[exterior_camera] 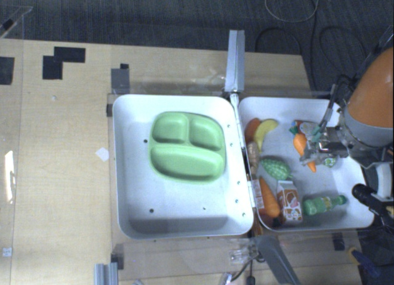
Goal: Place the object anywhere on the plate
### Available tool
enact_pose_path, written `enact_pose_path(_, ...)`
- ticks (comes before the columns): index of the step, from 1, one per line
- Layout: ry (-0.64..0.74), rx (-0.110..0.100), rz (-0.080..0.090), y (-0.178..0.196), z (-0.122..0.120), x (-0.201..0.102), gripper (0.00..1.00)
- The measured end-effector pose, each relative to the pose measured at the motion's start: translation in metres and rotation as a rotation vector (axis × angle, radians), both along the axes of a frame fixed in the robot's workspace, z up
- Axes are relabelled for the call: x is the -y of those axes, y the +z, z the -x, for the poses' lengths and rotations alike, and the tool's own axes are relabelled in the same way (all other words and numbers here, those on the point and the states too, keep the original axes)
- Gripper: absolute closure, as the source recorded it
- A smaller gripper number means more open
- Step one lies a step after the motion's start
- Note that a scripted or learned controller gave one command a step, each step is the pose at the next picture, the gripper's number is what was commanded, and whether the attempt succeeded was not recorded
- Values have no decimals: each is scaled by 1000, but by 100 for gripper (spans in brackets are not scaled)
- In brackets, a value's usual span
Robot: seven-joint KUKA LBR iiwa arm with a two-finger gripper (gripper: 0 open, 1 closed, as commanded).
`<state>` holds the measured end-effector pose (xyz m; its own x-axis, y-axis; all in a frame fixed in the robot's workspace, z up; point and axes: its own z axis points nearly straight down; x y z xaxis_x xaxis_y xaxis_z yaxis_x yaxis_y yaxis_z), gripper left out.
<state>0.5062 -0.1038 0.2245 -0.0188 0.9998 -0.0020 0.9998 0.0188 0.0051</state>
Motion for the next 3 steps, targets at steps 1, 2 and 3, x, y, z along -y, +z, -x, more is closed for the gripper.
enact_pose_path(1, -326, -2, -3, -3, -69, -79, 100)
enact_pose_path(2, -156, -1, -3, -15, -98, -150, 100)
enact_pose_path(3, -156, -1, -3, -15, -98, -150, 0)
